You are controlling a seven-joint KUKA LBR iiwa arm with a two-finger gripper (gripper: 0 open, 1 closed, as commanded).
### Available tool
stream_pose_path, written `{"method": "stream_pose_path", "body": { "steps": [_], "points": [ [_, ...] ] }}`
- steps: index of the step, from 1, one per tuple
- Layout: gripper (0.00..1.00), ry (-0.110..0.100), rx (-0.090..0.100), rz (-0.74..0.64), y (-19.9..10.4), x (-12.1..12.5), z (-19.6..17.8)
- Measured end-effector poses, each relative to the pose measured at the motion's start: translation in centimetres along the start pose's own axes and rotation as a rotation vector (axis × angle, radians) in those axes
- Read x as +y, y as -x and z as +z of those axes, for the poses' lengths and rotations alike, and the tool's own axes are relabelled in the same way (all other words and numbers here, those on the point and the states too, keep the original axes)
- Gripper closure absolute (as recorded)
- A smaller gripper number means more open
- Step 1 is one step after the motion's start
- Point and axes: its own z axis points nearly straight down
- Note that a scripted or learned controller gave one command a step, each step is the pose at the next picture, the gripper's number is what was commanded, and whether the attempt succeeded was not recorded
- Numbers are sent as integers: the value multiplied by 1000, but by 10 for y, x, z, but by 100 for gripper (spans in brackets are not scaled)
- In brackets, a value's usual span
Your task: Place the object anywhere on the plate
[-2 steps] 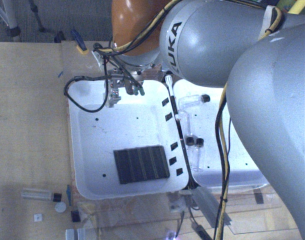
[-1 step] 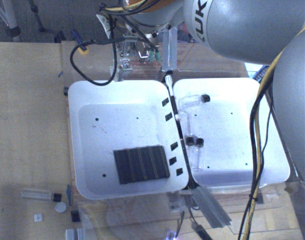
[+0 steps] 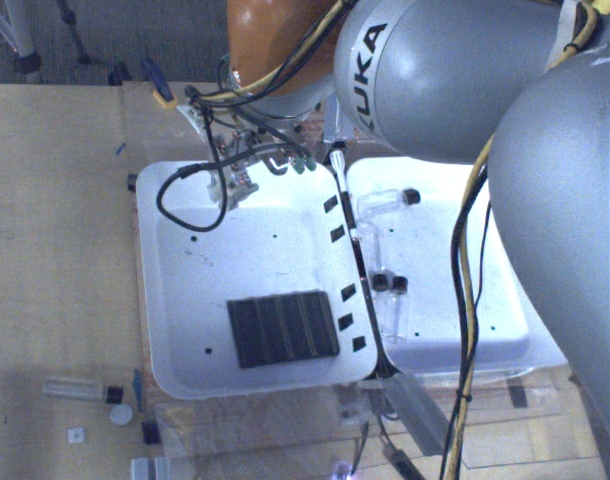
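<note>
Vials (image 3: 390, 284), clear with dark caps, are the likeliest objects for this task: you have one lying in the right bin (image 3: 505, 343) close to the divider and another (image 3: 385, 201) near that bin's far edge. Which one the program means, you cannot tell from here. The plate (image 3: 283, 328), a dark ribbed slab, lies flat in the left bin (image 3: 175, 368) toward its near side, with nothing on it.

Your gripper (image 3: 237, 183) hangs over the far corner of the left bin, amid cables, well apart from both vials and from the plate. Whether the jaws are released or clenched cannot be made out, and no object shows between them.

Judging by this layout, the task has barely begun: nothing is lifted and nothing rests on the plate. You have the whole sequence left, namely reaching across the divider into the right bin, taking a vial, carrying it over, and setting it on the plate.
</note>
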Motion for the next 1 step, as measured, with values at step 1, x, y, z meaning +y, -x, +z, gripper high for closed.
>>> {"method": "stream_pose_path", "body": {
  "steps": [1],
  "points": [
    [100, 1, 1, -225, -7, -15, 10]
  ]
}}
